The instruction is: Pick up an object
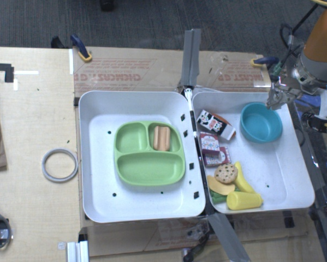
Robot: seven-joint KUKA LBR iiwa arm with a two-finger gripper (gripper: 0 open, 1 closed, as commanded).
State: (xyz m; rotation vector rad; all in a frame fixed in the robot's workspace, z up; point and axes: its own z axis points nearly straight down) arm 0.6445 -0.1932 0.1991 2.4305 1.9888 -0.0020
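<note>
White bin (294, 192), gripper (276, 100) indistinct

Tray (147, 171) in L bin (92, 146); bowl (261, 123), prob. cookie (226, 173) in R bin (294, 173).

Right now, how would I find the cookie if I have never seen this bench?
Start at the right-hand shallow white bin and go to its near left corner, where small toys are heaped. The round tan chocolate-chip cookie lies on top, beside the yellow banana. It alone is flat, brown and dotted with dark chips.
</note>
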